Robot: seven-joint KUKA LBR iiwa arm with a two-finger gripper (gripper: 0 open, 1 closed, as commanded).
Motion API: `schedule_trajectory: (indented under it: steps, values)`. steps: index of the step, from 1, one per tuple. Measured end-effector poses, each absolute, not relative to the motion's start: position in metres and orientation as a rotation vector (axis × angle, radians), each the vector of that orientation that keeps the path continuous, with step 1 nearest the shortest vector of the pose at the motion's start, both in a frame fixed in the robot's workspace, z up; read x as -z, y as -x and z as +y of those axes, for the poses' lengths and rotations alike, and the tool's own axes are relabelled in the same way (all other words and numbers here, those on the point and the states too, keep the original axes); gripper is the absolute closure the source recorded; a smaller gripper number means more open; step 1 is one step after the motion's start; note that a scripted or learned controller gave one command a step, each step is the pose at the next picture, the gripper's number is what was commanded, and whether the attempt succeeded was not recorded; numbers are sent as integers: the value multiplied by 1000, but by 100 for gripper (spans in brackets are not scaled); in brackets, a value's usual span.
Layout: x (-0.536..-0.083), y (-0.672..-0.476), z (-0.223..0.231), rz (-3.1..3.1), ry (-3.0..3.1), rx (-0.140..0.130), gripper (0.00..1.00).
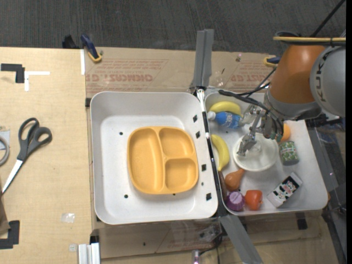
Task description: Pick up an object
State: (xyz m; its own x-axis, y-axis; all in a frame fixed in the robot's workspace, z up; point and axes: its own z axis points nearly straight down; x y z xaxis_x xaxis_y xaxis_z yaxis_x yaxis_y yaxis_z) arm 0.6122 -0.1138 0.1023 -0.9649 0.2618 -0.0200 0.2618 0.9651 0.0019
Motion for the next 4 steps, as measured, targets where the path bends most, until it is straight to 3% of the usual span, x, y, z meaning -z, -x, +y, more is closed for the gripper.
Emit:
schedule_trajectory:
  steps: [1, 2, 3, 4]
  values:
    - [-96, -654, -187, 3120, -257, 3, 0]
    - [-93, -641, -99, 3119, -340, 1, 0]
    - [-142, -624, -175, 3104, -448, 2, 0]
    - [-93, -631, -145, 3073, -636, 0, 0]
